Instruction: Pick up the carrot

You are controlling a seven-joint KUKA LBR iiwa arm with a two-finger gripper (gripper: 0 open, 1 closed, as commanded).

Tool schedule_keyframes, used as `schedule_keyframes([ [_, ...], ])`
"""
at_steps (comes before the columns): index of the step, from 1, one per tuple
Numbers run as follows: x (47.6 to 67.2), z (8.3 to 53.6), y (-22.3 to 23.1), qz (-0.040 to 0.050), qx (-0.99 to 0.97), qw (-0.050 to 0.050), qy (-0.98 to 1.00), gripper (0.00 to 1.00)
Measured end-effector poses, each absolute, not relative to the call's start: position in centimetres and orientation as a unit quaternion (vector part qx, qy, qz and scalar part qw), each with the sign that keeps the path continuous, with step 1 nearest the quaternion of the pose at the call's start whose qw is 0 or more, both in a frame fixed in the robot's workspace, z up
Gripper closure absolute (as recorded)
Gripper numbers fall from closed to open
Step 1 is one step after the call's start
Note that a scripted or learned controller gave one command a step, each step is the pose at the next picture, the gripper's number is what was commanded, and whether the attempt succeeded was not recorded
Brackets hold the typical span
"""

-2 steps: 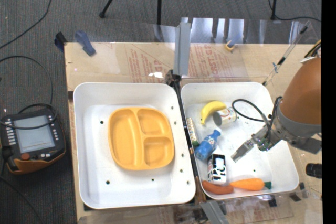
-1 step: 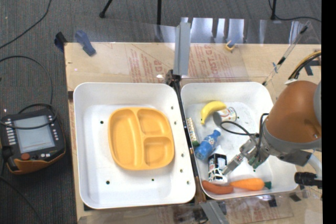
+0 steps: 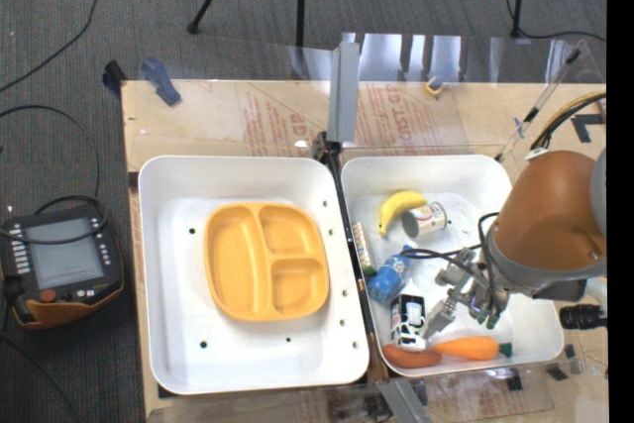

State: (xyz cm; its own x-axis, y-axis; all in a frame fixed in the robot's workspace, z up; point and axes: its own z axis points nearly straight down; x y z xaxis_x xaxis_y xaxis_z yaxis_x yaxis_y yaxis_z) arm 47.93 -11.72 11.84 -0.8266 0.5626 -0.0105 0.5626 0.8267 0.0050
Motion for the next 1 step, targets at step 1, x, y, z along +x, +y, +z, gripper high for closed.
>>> schedule_keyframes([
  [1, 47.63, 19.91, -15.90, 0.0002, 0.432, -0.001, 0.902, 0.00],
])
